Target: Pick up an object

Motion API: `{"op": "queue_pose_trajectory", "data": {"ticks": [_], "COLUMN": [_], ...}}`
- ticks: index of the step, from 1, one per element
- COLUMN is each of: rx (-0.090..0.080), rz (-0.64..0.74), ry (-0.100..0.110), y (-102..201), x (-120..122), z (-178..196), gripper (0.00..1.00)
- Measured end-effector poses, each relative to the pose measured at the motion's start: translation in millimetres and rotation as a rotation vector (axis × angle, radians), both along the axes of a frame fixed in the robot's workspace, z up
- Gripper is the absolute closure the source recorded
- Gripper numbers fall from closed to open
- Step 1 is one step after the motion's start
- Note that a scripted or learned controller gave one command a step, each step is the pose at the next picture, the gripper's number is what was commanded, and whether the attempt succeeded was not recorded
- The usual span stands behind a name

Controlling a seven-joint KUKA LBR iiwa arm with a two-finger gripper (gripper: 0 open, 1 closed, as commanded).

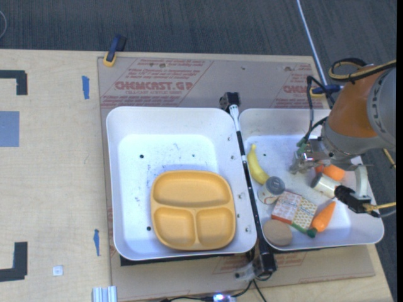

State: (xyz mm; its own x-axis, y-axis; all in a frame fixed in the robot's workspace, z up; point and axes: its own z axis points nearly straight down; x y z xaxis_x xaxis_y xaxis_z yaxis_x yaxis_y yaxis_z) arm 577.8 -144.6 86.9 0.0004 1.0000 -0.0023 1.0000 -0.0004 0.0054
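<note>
**Camera view: crowded right bin, grasp unconfirmed**

Camera view puts my end effector [306,158] low in the right bin [365,234], near its 1 o'clock corner, with the arm's orange band directly above it. I cannot tell how far open it is or whether it has anything; the wrist hides the working end.

The candidate objects sit clustered: a banana [255,164] at 9 o'clock from the end effector, a small grey round piece [274,184] just beside the banana, a printed box [293,210] and a carrot [323,217] toward 6 o'clock, a tan round piece [277,233] at the bin's near edge.

My worry is the crowding. A closing grip could nudge a neighbour, catch two things, or slip off the curved banana. The yellow divided tray [193,207] lies in the left bin [123,168], well apart.
</note>
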Motion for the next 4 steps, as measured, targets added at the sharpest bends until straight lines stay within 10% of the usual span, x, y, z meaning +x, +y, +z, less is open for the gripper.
{"op": "queue_pose_trajectory", "data": {"ticks": [1, 2, 3, 4], "rx": [0.019, 0.004, 0.002, 0.0], "rz": [-0.002, 0.002, 0.003, 0.0], "ry": [0.064, 0.007, 0.001, 0.005], "y": [-35.0, 22.4, 50.9, -5.9], "x": [78.4, 66.4, 89.7, 43.4], "z": [-5.6, -1.1, -1.1, -0.6], "gripper": [1.0, 1.0, 1.0, 1.0]}}
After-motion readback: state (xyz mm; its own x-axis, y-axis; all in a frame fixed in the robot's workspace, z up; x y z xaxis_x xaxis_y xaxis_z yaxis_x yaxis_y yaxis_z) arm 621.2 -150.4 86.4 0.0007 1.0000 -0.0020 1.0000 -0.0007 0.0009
